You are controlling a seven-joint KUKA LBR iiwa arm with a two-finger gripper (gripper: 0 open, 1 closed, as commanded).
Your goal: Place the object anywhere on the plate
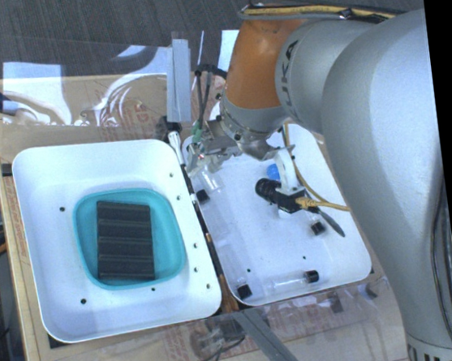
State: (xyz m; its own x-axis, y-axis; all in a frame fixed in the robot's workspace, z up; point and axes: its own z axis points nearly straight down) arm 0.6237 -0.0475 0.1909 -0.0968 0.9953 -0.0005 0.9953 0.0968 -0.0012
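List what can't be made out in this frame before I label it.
- Gripper: the wrist covers it in the camera view, so its state is unclear.
- Right bin: its upper part sits under the arm, hiding whatever lies there.
- Dark slab on the teal plate in the left bin: too coarse to identify.

The arm (pixel 370 158) is bulky grey, orange-banded above the wrist, with yellow cabling.

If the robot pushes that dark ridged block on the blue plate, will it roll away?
Probably not: the dark block lies flat on the blue plate, so it should slide. It looks stiff, and its ridges may help with grip.
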